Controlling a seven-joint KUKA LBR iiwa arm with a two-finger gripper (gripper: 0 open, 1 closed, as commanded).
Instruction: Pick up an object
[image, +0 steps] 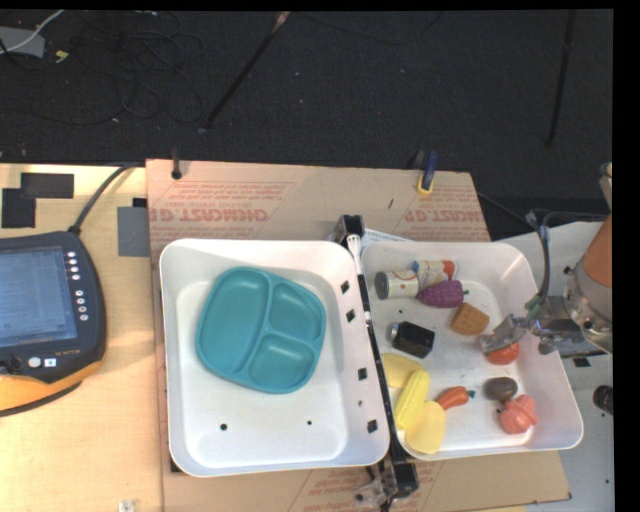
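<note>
Toys for the pick are gathered in the right bin (545, 300), while the left side of the bench offers the open room.

At the far left a grey control tablet (40, 300) rests on the wood, well apart from both bins. The left bin (185, 400) holds a teal divided plate (262, 328) lying flat toward its back. Bare white floor runs along its front and right edges.

Past the black clips on the shared rim, the right bin is crowded. A white tube (412, 278) lies on its side near the back wall, with a purple grape bunch (441, 294) touching it. A black box (411, 338) sits below them, with some bare floor around it. A yellow corn cob (412, 395) and a yellow piece (426, 428) press against the front left corner, and a small carrot (453, 397) lies just beside the cob. A tan bread piece (468, 320) sits mid-bin. A brown lump (500, 387) and a pink fruit (517, 414) lie near the front right rim.

The gripper (503, 335) hangs low by the right wall, right above a red toy (503, 352). Whether the claw is apart or together cannot be told. The arm (598, 262) crosses the right rim.
</note>
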